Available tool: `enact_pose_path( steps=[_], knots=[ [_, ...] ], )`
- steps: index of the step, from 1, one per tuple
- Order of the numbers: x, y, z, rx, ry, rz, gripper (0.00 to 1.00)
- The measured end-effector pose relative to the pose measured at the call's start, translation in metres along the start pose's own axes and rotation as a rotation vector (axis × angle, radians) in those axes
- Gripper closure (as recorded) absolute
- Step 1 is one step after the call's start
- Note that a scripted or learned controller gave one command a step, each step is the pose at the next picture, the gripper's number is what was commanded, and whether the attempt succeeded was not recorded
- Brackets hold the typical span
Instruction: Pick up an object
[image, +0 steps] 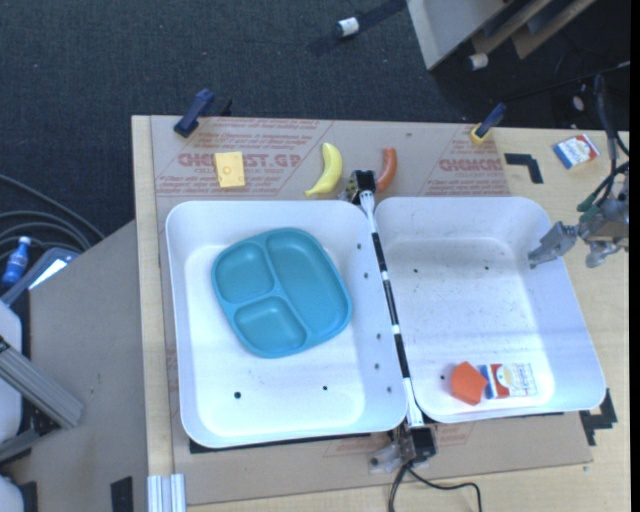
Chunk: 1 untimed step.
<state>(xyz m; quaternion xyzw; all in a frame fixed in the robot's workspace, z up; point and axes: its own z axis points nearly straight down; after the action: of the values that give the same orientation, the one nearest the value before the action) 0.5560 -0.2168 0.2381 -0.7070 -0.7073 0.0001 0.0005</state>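
An orange object (466, 383) is seen lying in the right bin (480, 230), near that bin's front edge, and a small white carton (512, 379) with a printed label is laid just beside it, on its right, touching it or nearly so. Both are left loose on the bin floor, well apart from the gripper (573, 246). The gripper is found at the right rim of the same bin, towards the back, and its two grey fingers are spread apart with nothing between them.

In the left bin (200, 400) a blue divided plate (281, 291) with three compartments is set flat, towards the back and centre. The two bins are joined by a dark strip with a clamp at each end.

Behind the bins, on the brown board (440, 160), a toy banana (325, 171) and an orange sausage-like piece (386, 169) are placed near each other, and a yellow tag (229, 170) is laid farther left. A blue clamp (192, 113) is fixed at the board's back left corner.
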Motion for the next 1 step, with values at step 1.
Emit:
enact_pose_path(
  steps=[1],
  knots=[
    [-0.0049,-0.0766,0.1372,0.004,0.005,0.0,0.0]
  ],
)
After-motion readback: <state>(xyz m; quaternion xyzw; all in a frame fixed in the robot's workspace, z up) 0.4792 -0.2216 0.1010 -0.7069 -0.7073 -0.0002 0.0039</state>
